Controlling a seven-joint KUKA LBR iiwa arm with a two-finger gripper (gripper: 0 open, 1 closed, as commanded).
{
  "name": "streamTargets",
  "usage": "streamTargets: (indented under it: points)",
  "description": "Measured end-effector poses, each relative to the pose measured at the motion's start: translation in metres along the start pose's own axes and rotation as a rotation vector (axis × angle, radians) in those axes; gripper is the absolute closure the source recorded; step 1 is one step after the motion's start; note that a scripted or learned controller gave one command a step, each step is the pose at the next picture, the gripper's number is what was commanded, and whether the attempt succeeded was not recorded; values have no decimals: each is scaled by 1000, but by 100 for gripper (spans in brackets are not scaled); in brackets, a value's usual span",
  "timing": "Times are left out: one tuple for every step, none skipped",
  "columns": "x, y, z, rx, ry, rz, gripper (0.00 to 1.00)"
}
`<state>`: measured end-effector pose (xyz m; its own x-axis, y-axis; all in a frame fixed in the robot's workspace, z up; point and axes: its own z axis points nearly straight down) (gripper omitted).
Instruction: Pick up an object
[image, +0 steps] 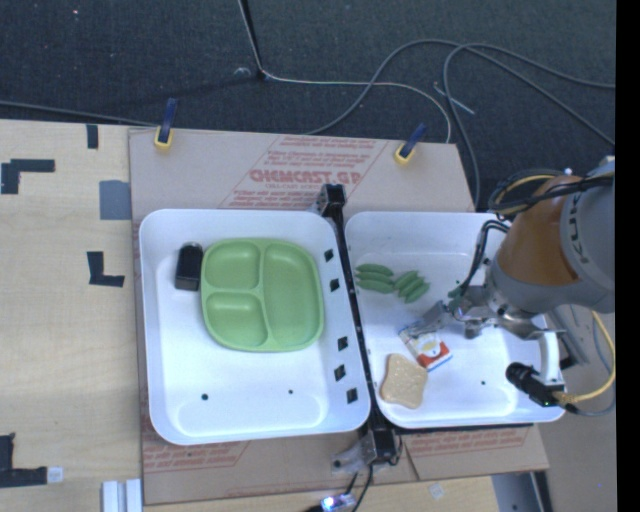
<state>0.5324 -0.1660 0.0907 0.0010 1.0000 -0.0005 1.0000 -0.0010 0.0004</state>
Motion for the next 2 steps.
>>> streamTargets:
  points:
    - [2, 3, -16, -7, 3, -3, 100]
    - [3, 4, -79, -4, -1, -3, 100]
